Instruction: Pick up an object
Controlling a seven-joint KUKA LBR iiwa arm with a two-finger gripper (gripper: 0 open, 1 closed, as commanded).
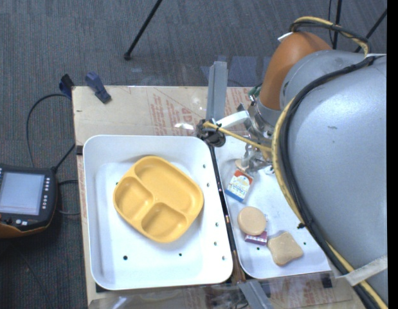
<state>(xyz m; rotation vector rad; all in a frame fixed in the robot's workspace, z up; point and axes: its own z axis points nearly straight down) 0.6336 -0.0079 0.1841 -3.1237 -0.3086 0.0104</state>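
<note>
In the right bin [250, 266] lie a small blue, white and red carton [239, 185], a round tan disc [253, 221] and a tan toast-shaped piece [284, 248]. A thin purple item [255, 239] sits just under the disc. My gripper [253, 159] hangs low at the back of the right bin, directly above the carton's upper end and close to it. The big grey arm covers the bin's right side. Whether the gripper touches the carton is hidden.
The left bin [102, 250] holds a yellow divided plate [159, 198]. A grey post [217, 92] and yellow cable stand behind the rim between the bins. A teach pendant [22, 198] lies on the floor at far left.
</note>
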